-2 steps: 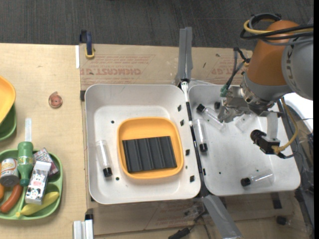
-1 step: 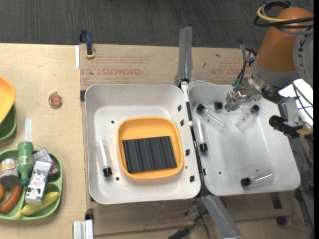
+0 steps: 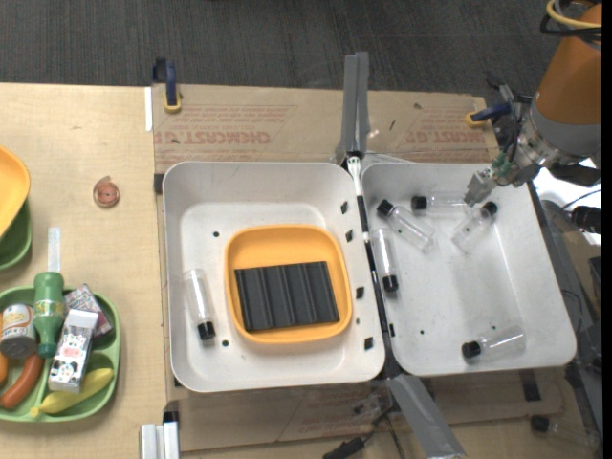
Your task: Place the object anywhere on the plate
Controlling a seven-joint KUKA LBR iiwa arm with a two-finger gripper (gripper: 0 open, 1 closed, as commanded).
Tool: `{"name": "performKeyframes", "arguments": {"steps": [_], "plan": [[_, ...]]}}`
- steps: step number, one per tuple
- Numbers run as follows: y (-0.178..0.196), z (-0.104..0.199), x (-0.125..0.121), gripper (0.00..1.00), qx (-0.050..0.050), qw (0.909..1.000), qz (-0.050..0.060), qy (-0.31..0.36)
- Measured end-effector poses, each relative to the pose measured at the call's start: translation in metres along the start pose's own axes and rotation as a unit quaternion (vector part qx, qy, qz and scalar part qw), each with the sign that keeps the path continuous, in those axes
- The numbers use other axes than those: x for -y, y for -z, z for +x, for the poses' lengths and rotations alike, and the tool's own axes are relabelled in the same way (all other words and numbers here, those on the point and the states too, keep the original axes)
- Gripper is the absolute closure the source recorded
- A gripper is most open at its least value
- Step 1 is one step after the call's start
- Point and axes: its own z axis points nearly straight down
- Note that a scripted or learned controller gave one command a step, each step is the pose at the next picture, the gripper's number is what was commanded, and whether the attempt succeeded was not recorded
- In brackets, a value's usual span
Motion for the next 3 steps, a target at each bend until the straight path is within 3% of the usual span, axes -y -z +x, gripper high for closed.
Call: {"name": "performKeyframes", "arguments": {"steps": [1,2,3], "plan": [[0.013,-0.048,0.016,1.00,0.001,0.9959,-0.001,0.090],[0.044,-0.078,-0.019,1.00,0.001,0.9780,-0.001,0.209],[0.044,-0.078,-0.019,0.00,0.001,0.9780,-0.001,0.208]]}}
